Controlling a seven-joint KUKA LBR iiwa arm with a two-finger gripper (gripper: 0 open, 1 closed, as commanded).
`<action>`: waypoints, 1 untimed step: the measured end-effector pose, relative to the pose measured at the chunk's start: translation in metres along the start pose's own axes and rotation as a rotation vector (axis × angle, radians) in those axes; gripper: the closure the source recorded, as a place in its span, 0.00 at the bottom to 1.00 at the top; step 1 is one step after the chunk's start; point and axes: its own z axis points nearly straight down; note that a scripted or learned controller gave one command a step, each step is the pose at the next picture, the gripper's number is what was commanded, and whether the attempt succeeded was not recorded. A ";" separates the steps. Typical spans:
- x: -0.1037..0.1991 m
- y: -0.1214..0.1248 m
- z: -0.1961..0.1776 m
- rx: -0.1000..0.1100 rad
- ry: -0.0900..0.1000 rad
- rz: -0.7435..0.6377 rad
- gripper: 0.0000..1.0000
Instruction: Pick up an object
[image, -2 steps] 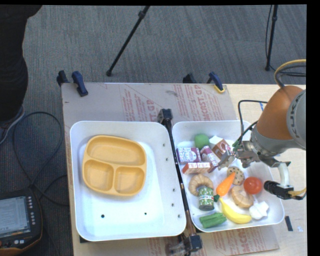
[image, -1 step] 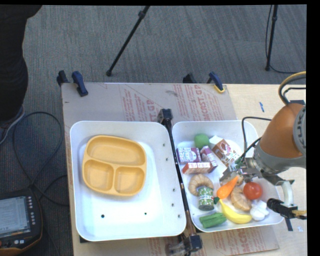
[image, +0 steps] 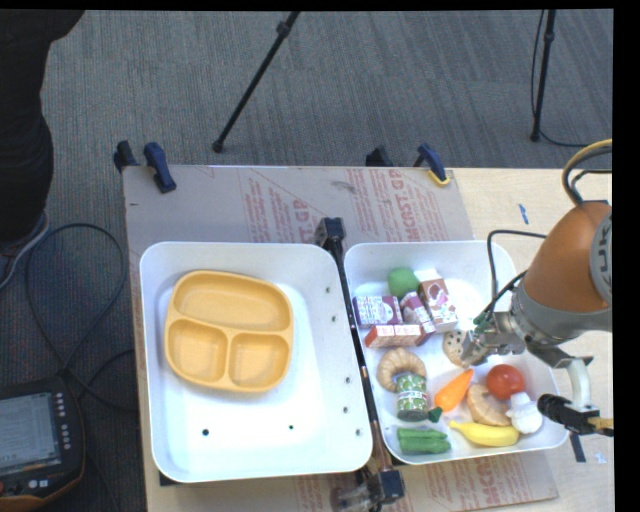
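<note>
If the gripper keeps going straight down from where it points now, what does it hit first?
Most likely the cookie: the gripper sits right at its edge in the right bin, with the tomato and carrot just beyond. Height above the bin is hard to judge from this slanted view.

The right bin (image: 500, 262) holds a jumble of toy foods. Against its centre lie a green ball (image: 402, 281), three small cartons (image: 405, 313) and a croissant (image: 398, 363). A carrot (image: 455, 388) lies slanted below them beside a green-labelled jar (image: 411, 393). A tomato (image: 505, 380), a banana (image: 486, 433) and a green pepper (image: 423, 440) lie along the bin's near wall.
</note>
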 end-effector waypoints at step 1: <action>-0.009 -0.006 -0.178 -0.006 -0.004 -0.007 1.00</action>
